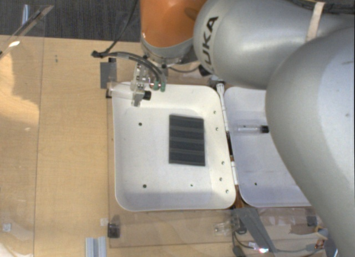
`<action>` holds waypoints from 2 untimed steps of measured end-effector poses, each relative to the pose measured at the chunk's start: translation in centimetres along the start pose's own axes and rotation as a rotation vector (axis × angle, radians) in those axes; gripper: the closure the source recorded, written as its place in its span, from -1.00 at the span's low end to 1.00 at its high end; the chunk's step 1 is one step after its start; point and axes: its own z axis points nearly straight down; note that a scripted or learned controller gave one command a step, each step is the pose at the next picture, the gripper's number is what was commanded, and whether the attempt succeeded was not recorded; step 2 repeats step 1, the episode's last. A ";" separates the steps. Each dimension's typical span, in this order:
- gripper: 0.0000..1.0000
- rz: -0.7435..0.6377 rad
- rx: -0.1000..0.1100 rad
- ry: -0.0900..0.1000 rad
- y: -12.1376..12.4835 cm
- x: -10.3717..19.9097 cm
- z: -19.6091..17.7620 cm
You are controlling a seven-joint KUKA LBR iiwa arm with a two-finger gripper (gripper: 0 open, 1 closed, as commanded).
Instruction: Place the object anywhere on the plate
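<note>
The dark ribbed block (187, 140) lies flat in the middle of the left bin (130, 189). It looks stiff and light; grab its long sides. The gripper (141, 92) hangs over the bin's top-left corner. I cannot tell how it is set.

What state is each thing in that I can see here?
Dark ribbed plate: lying flat in the left bin, nothing on it.
Left bin: holds the plate.
Right bin: partly hidden by the arm.
Gripper: over the left bin's far-left corner, apart from the plate.
</note>
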 end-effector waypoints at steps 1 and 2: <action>1.00 0.137 0.000 0.000 0.0 -0.6 1.1; 1.00 0.137 0.000 0.000 0.0 -0.6 1.1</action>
